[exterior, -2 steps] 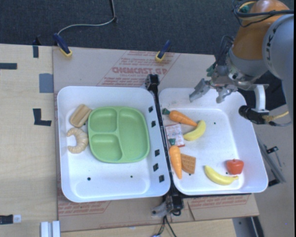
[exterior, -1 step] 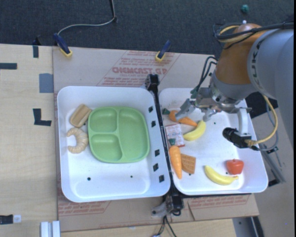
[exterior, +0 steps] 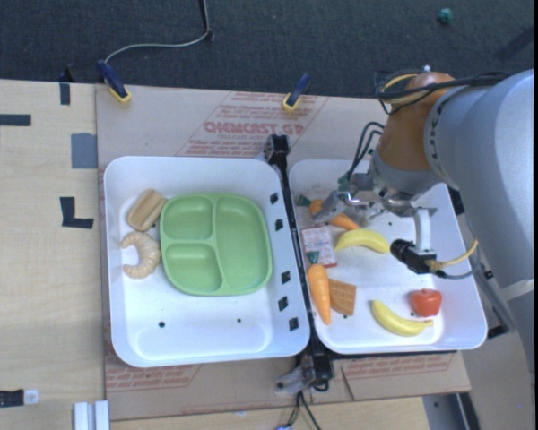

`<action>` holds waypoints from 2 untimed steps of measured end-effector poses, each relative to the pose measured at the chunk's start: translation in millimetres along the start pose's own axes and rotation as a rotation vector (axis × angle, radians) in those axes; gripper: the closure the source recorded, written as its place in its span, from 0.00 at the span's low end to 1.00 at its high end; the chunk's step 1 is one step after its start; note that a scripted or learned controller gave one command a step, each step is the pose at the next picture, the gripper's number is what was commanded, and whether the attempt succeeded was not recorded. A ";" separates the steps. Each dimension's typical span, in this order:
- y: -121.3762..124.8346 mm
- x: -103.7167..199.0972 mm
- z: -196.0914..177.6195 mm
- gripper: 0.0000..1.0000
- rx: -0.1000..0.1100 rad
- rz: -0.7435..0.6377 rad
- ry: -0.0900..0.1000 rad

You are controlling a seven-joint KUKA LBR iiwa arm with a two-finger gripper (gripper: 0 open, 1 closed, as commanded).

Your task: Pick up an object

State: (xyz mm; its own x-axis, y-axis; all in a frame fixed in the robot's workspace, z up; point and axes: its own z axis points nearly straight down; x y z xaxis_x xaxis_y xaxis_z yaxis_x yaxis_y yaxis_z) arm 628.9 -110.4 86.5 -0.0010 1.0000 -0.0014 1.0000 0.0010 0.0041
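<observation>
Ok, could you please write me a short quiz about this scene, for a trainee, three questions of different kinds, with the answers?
1. True or false: the green divided plate lies in the left bin.
2. How many bananas are in the right bin?
3. Which thing lies nearest to the croissant? A) the carrot B) the tomato C) the bread slice

Key
1. True. It takes up the middle of that bin.
2. Two: one banana near the arm's wrist, another banana beside the tomato at the front.
3. C. Both lie along the left edge of the left bin, next to the plate.
</observation>
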 end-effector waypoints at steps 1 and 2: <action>20.7 15.2 1.2 0.00 0.001 -0.001 0.000; 21.0 15.0 -9.6 1.00 0.000 -0.001 0.000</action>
